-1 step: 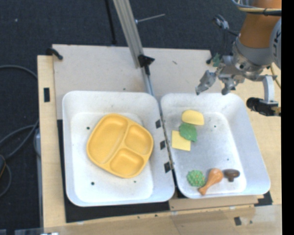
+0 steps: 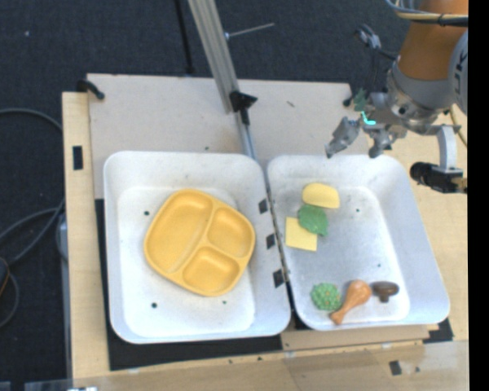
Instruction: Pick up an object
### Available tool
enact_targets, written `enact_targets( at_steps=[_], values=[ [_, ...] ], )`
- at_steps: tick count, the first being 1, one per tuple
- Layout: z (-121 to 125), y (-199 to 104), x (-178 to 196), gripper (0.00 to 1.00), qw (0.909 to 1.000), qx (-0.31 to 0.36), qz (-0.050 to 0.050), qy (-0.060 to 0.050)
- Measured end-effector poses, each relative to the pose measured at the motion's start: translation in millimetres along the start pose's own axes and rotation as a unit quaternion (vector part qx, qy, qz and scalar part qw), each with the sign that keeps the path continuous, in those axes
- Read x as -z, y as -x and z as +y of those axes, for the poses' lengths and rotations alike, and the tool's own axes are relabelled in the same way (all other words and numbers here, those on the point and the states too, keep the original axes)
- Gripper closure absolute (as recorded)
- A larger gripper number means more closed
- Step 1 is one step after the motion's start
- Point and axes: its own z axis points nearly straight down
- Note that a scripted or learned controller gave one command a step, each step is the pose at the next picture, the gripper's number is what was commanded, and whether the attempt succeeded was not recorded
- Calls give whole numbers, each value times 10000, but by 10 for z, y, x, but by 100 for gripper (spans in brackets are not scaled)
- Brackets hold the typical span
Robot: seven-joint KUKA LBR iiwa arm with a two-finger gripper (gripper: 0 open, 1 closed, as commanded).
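Observation:
The right bin (image 2: 407, 210) holds several toy foods. A yellow half-round piece (image 2: 320, 195) lies near its back, with a green leaf (image 2: 314, 219) and a yellow square slice (image 2: 301, 235) just in front of it. Near the front lie a green broccoli (image 2: 326, 296), an orange drumstick (image 2: 351, 298) and a brown mushroom (image 2: 385, 289). My gripper (image 2: 360, 142) hangs above the bin's back rim, up and right of the yellow half-round piece. Its fingers (image 2: 341, 141) are spread apart with nothing between them.
The left bin (image 2: 130, 186) holds a yellow three-compartment tray (image 2: 199, 241). A slanted metal pole (image 2: 216, 47) rises from the back of the bench between the bins. Black cables run over the dark floor at left.

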Motion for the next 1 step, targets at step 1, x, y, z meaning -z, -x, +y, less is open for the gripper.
enact_targets(
  at_steps=[1],
  values=[
    [48,30,-437,0,10000,-13,0,-18]
  ],
)
